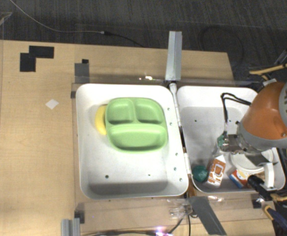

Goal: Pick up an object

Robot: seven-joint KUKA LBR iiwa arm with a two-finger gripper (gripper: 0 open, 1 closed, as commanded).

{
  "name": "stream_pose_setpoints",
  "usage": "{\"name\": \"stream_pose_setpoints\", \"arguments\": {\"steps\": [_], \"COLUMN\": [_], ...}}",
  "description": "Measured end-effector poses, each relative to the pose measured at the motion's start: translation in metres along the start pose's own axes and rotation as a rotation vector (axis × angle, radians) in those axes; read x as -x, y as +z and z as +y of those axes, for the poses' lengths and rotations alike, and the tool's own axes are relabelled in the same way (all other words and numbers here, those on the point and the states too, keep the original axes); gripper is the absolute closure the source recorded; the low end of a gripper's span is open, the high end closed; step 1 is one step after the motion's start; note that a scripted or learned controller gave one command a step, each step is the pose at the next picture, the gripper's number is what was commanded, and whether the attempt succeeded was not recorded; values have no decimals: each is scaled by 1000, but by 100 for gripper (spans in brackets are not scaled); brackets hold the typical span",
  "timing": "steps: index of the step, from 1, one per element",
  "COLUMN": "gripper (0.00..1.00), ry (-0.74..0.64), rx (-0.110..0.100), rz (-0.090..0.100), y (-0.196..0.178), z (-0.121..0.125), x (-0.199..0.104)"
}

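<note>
Where the arm (pixel 269 117) reaches, orange-white packet (pixel 216 172) tilted, perhaps a carton, teal ball (pixel 199 172) beside

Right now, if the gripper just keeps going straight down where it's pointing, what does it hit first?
Probably the orange-and-white packet, which lies just below the gripper in the right bin. The teal ball sits beside it, slightly left. Depth is hard to judge from this slanted view, so it could land on bin floor instead.

Green plastic divided tray (pixel 135 123) lies in left shallow white bin (pixel 128 183), toward far side. Yellow object (pixel 100 120) left of tray, partly under it. Teal round object (pixel 199 172) and orange-white packet (pixel 216 173) right of tray, in right shallow white bin (pixel 202 107).
</note>
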State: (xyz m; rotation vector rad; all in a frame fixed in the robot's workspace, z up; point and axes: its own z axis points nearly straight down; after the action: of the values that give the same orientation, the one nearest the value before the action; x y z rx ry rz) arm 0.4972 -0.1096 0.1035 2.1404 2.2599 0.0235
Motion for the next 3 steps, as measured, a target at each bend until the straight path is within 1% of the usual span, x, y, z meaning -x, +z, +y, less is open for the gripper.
{"name": "stream_pose_setpoints", "arguments": {"steps": [1, 2, 3], "gripper": [0, 100, 0], "ry": [0, -1, -1], "rx": [-2, 4, 2], "rz": [1, 0, 0], "y": [0, -11, -10], "z": [-1, 2, 2], "x": [0, 0, 0]}}
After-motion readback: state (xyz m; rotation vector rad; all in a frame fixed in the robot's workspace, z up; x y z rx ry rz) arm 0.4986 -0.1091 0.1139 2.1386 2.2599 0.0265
